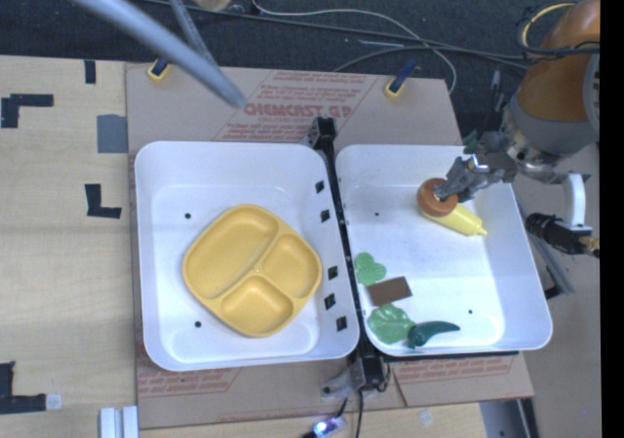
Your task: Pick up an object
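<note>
Seen from above, the grey arm's gripper point(450, 188) reaches from the right into the right white bin point(507, 260), its fingers low over a round orange-brown object point(433, 199) touching a yellow piece point(465, 221); whether they grip it cannot be told.

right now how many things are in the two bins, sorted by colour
yellow: 2, the divided plate and a small yellow piece
green: 3, a light green disc, a light green leaf shape, a dark green piece
brown: 2, a flat brown block and a round brown-orange piece under the gripper
total: 7
</note>
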`<act>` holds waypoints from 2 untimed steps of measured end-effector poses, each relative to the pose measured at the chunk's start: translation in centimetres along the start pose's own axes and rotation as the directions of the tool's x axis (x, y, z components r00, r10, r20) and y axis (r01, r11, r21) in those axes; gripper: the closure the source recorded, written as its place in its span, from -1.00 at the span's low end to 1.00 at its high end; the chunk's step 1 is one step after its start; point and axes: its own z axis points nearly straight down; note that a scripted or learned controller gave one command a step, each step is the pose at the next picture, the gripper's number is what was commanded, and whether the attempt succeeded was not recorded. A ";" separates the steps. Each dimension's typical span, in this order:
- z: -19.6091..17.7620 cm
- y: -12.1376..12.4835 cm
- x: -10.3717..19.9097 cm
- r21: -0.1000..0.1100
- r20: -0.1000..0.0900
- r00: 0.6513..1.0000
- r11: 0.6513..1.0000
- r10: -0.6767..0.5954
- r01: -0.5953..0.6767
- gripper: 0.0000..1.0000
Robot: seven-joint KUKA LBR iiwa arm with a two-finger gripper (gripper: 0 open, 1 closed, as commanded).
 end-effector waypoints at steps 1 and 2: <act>1.1 -0.1 4.9 0.002 0.000 1.000 1.000 -0.003 0.003 1.00; 0.1 0.2 10.4 0.000 -0.001 1.000 1.000 -0.005 0.005 1.00</act>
